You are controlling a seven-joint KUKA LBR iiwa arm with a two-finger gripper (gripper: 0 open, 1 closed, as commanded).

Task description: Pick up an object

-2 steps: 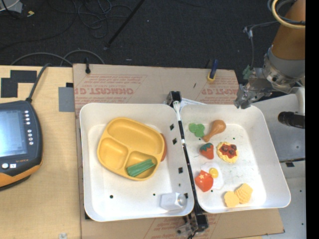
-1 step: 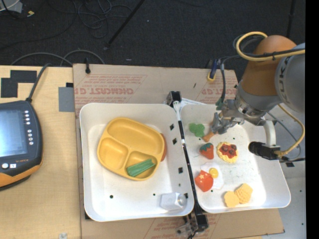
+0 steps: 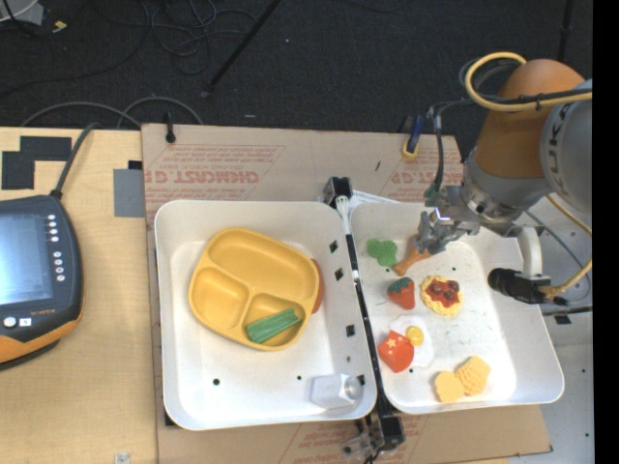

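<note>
The two bins are white; the left one holds a yellow divided plate with a green pod at its five o'clock. In the right bin lie a green piece, an orange carrot, two red pieces, a yellow tart with red topping, and yellow waffle pieces at five o'clock. The arm is grey with an orange band.

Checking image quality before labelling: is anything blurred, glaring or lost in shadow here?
Camera view: evenly lit and sharp; the yellow tray and white bins show no harsh glare; the gripper looks slightly soft; the background floor above the bench is dark, cables barely visible.
</note>
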